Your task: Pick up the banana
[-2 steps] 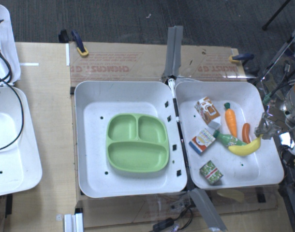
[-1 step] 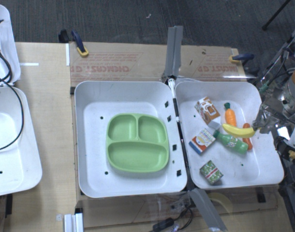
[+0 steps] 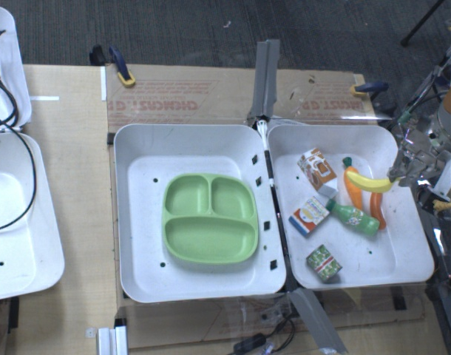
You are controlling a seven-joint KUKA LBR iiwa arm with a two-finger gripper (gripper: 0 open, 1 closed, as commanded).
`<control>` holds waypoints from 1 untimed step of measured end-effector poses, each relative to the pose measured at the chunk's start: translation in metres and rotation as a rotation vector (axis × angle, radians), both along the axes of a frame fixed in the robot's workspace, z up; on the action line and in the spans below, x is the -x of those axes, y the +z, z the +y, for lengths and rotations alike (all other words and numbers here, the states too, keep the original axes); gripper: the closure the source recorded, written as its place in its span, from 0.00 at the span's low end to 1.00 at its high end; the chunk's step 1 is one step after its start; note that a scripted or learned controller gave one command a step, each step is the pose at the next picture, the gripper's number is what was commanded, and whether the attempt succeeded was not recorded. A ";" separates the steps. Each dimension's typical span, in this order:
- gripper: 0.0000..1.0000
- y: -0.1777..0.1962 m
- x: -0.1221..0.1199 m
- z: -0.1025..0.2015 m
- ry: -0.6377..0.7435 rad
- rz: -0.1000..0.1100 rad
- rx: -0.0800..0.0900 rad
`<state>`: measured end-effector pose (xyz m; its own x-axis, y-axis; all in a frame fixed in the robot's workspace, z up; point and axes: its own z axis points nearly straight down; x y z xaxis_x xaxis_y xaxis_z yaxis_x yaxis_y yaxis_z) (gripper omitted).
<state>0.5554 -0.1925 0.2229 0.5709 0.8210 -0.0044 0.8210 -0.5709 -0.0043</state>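
My gripper sits at three o'clock, its fingers clenched on the banana. I judge it lifted off the carrot.

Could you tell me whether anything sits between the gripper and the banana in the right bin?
Nothing visible does. The gripper is at the right end of the banana, over the right bin. The banana lies across the carrot, with the green bottle just below it, so both crowd the spot without blocking it.

Plate in L bin; banana in R bin.
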 end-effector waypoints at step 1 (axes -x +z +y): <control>0.00 0.035 0.018 0.015 -0.139 -0.002 0.001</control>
<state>0.5379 -0.1773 0.2578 0.6791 0.7340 -0.0039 0.7340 -0.6791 -0.0022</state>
